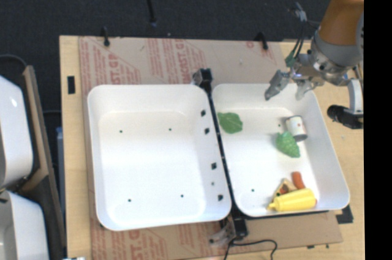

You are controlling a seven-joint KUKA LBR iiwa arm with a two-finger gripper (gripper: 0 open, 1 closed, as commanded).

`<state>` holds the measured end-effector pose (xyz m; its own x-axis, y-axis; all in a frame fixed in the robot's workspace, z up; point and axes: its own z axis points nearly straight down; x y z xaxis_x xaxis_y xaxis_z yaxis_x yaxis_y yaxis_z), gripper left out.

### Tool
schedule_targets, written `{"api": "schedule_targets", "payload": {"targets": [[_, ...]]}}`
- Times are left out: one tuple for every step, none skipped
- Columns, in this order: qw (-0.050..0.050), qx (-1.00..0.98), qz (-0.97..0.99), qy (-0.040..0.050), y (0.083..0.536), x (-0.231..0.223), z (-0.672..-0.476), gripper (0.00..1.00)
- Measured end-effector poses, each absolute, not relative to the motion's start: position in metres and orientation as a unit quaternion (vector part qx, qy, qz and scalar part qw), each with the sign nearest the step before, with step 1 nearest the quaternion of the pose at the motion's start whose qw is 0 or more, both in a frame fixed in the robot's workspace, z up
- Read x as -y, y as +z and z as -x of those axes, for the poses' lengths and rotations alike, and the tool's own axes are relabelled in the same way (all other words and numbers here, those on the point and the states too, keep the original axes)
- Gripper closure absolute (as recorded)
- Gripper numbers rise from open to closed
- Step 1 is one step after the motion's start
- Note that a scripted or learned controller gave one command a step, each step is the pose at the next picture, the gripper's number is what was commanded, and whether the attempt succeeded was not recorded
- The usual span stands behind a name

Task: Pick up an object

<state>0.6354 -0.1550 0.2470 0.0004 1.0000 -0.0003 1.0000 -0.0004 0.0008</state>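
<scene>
From above, the bench carries two white bins side by side. The left bin (104, 130) has nothing lying in it. The right bin (324, 148) carries all the objects: a flat green leaf (231, 123) near its left wall, a second green piece (288, 145) toward the right wall with a small silver cylinder (296, 125) touching it on the far side, and, in the near right corner, a yellow toy (293, 200) with a small orange piece (297, 179) just beside it.

The gripper (289, 86) hangs above the far right corner of the right bin, its two fingers spread apart and pointing down with nothing between them. It is clear of every object, so no grasp has been made.

The step in hand looks like the approach: choosing a target and coming down on it. The cylinder and green piece lie nearest. The next move likely calls for shifting toward the near edge, descending until the fingers straddle one object, then closing. Those two touch, so a clean straddle of only one could be awkward.
</scene>
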Motion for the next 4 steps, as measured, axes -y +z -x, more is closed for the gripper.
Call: {"api": "schedule_targets", "payload": {"targets": [[-0.004, -0.708, -0.706, -0.0025, 0.136, 0.112, -0.641, 0.0], [0.002, -0.706, -0.708, 0.0007, 0.18, 0.15, -0.629, 0.0], [-0.003, -0.708, -0.706, -0.0017, 0.097, 0.1, -0.637, 0.0], [0.001, -0.707, -0.707, 0.0009, 0.112, 0.103, -0.639, 1.0]]}}
